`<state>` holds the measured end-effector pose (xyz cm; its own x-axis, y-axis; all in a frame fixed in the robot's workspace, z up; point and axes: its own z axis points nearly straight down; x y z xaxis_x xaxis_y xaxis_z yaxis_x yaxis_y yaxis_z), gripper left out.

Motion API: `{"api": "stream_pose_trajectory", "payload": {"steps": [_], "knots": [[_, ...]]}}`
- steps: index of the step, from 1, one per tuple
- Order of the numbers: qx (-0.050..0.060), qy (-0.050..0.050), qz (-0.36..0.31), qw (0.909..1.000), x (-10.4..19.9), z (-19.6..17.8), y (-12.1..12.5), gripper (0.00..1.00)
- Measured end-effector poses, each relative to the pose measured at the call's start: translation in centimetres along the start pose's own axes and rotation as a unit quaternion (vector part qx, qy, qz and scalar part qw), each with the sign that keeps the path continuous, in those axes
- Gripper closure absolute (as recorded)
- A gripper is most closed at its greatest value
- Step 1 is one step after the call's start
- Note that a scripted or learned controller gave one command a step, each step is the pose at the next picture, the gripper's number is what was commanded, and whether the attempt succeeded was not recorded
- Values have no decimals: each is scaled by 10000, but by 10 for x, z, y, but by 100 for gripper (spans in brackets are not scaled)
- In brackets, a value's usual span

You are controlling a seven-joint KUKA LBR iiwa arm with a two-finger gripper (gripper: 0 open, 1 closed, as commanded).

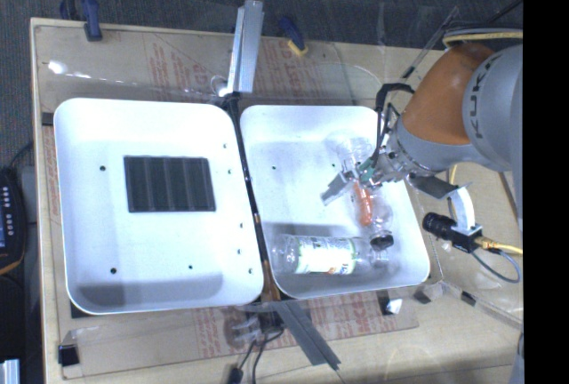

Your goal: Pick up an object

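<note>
In the right-hand white bin (pixel 267 142), the end effector (pixel 356 182) is being held low over a small clear bottle with orange contents (pixel 367 206), whose long axis is running roughly toward the bin's near wall. Its grip state cannot be told.

Grey rounded arm (pixel 498 107) lettered KUKA, orange band (pixel 449 98) set above the wrist, black cable (pixel 388 107) looped alongside, small metal gripper (pixel 356 178) fitted

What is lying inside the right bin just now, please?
In the right bin: a clear plastic bottle near its front wall and an orange-tinted clear item below the gripper, partly covered.
</note>
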<state>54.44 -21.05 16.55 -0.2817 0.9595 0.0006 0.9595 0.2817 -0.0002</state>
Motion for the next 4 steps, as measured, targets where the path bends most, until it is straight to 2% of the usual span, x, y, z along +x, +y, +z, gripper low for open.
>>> {"api": "stream_pose_trajectory", "payload": {"steps": [1, 2, 3, 4], "knots": [[-4, -5, -154, 9999, -4, 10, 14, 0], [2, 0, -468, 9989, 23, -44, 44, 0], [8, 2, -511, 9987, 24, -54, 46, 100], [9, 2, -514, 9987, 24, -54, 46, 0]]}}
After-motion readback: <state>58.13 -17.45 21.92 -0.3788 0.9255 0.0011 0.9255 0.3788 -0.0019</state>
